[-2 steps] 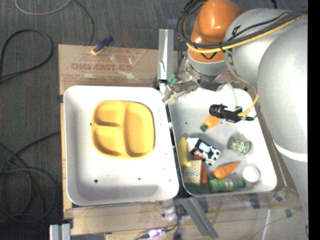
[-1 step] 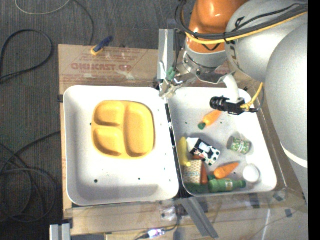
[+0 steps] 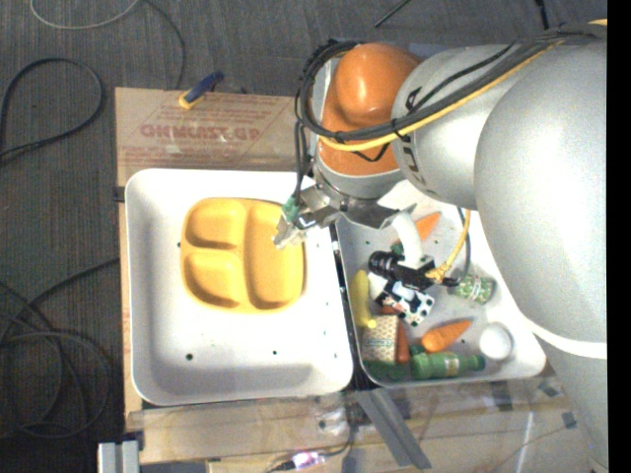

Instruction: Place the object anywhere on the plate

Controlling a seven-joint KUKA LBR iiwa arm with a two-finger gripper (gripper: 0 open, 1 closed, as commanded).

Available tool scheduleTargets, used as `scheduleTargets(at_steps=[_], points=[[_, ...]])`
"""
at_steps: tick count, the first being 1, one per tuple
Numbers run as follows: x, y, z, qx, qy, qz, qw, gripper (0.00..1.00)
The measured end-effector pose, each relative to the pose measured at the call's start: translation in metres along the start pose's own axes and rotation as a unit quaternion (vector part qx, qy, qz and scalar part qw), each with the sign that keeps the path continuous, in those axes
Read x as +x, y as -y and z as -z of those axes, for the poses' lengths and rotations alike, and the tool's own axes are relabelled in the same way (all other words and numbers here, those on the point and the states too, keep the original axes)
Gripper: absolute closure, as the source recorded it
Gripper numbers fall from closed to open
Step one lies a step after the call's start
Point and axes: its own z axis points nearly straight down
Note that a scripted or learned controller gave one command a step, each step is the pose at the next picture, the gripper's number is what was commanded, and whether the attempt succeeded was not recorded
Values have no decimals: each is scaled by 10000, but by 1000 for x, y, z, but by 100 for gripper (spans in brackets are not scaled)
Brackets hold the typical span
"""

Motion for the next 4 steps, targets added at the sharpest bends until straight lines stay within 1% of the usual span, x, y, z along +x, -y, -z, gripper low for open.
scheduleTargets(at_steps=[1,2,3,4], points=[[-45,0,91,-14,16,491,9988,100],[29,18,16,3,4,84,10000,100],[92,1,16,-4,9,422,9991,100],[146,-4,24,-3,9,293,9996,100]])
